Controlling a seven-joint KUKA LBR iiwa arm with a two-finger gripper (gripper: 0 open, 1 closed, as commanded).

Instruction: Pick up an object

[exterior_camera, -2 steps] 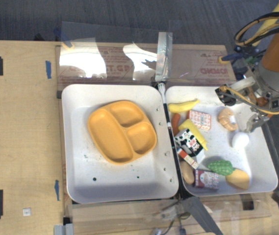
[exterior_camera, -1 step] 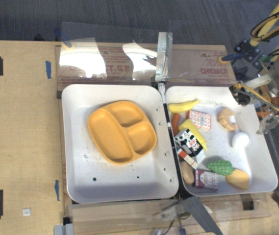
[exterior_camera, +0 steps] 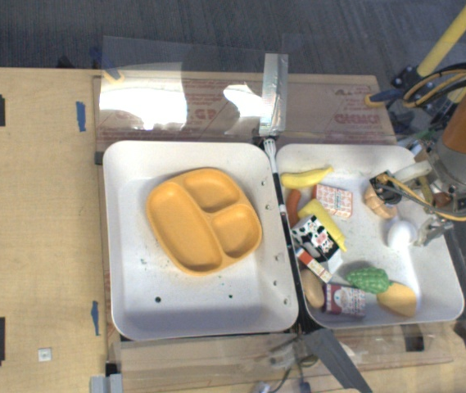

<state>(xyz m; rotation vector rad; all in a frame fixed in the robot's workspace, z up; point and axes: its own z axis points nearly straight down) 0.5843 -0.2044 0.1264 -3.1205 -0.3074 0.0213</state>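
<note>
Left bin [exterior_camera: 126, 244]: holds an orange divided plate [exterior_camera: 204, 219], flat, near centre.

Right bin [exterior_camera: 454, 289]: cluttered. Banana [exterior_camera: 306, 176] along the top left, a small patterned card [exterior_camera: 335, 201] below it, a black-and-white carton [exterior_camera: 314, 237] near the left wall. Green textured object [exterior_camera: 368, 280] touches a yellow-orange rounded one [exterior_camera: 398, 300] at the lower right. White egg-shaped object [exterior_camera: 399, 235] lies mid-right.

Arm enters from the right edge. Gripper [exterior_camera: 429, 207] sits over the bin's right side, just beside the white object. Fingers blurred among cables; cannot tell whether spread or pressed together. Possibly nothing between them.
</note>
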